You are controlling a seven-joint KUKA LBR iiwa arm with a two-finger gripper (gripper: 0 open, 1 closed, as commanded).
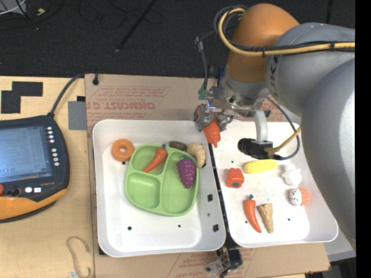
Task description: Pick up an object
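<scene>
Holding: small orange plastic toy (213, 133), pinched in the grey two-finger hand (210, 122)
Place: above the rim between two white bins (212, 172)

A robotics lab: teach pendant (29, 161), cardboard-covered bench (145, 97), loose cables (23, 2).
</scene>
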